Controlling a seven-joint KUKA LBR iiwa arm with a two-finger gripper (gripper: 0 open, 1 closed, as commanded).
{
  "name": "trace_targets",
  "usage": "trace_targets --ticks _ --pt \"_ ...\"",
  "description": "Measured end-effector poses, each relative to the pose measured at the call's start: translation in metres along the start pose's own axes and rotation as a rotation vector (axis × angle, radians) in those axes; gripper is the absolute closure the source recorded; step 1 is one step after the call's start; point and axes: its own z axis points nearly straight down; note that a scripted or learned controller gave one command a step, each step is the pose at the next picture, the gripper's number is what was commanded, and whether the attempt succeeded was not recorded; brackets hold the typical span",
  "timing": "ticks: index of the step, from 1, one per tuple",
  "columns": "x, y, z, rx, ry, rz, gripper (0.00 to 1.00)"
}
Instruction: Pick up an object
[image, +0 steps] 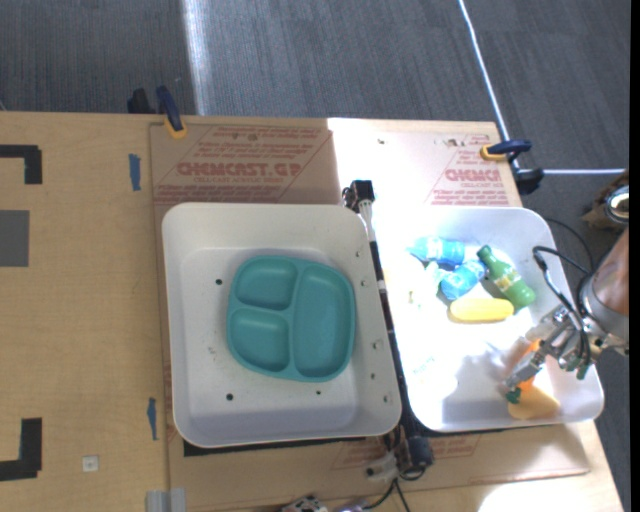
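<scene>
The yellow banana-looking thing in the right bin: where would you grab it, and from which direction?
Probably across the middle of the yellow banana-shaped toy, coming straight down from above. It lies flat on the floor of the right bin, long axis roughly left to right, so fingers closing across its narrow width would span it. The green bottle crowds its upper right end, and a blue toy sits close above it, so stay central.

You are looking at a small cluster lying in the right bin (560, 250): a blue bottle (441, 251) lying on its side toward the far edge, a second blue piece (459, 284) just beside it, a green bottle (506, 277) lying slantwise, and a yellow, banana-like piece (481, 310) touching it. An orange carrot-shaped piece (526, 365) is lying well apart, in the near right corner.
</scene>
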Motion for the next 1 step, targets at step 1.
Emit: trace_targets --ticks 1 --pt "-0.0005 0.0015 -0.0102 -0.003 -0.002 0.0 1.0"
